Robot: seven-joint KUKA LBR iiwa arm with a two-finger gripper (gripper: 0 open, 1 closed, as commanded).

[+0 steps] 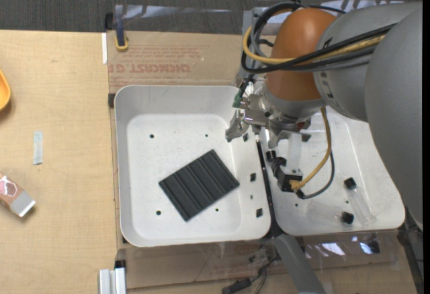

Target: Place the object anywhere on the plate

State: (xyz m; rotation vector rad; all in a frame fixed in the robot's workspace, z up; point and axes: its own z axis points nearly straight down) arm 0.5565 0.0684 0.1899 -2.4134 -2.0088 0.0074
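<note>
Gripper (240, 126) hangs above the left bin's (127, 152) right wall; we cannot tell its grip. The object (355, 201) lies in the right bin (386, 172), well apart from the plate (199, 184). We judge pickup is still pending: next, reach right.

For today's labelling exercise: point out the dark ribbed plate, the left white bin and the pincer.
dark ribbed plate (199, 184), camera view, middle of its grooved top.
left white bin (176, 92), camera view, far rim.
pincer (240, 126), camera view, its tip.

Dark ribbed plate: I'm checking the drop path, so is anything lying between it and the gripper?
Nothing visible does. The plate lies flat in the left bin, and the gripper hangs over that bin's far right corner, with white bin floor between them.
</note>
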